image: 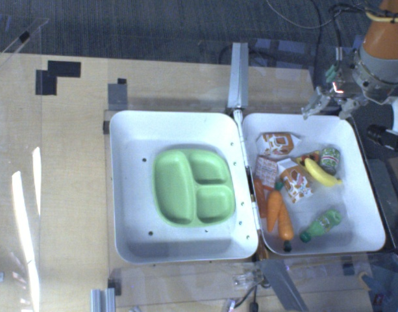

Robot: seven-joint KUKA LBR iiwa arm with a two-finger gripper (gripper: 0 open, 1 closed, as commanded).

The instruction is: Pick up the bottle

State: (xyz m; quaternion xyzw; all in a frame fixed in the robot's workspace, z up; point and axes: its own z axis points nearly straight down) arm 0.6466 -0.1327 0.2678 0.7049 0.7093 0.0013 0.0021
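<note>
A small green bottle [321,225] lies on its side near the front of the right bin [367,174], its dark cap pointing left. My gripper [330,107] hangs above the far edge of that bin, well behind the bottle. Its two fingers [313,106] are spread apart with nothing between them.
The right bin also holds a banana [322,173], a green can [330,156], two carrots [278,216], and several snack packets [277,143]. A green divided plate [193,186] lies in the left bin [130,174]. A metal divider [238,77] stands between the bins at the back.
</note>
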